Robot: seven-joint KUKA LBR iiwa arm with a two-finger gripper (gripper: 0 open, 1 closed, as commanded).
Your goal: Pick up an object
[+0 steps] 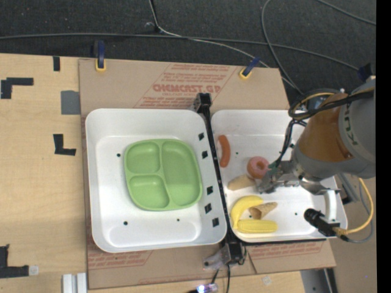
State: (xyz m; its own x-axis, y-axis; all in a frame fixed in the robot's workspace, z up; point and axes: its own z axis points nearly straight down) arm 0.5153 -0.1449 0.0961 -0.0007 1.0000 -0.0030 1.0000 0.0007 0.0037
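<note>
Your tabletop's right bin [244,122] holds every item; claw [267,184] beside the pink ring [257,166], finger state unclear, nothing lifted yet.

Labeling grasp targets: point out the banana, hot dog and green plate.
banana [244,207]: camera view, on the curved middle of its yellow body.
hot dog [224,150]: camera view, middle of its length, by the bin divider.
green plate [177,163]: camera view, floor of its right compartment.

Even overhead light, soft shadows, slightly grainy
</note>
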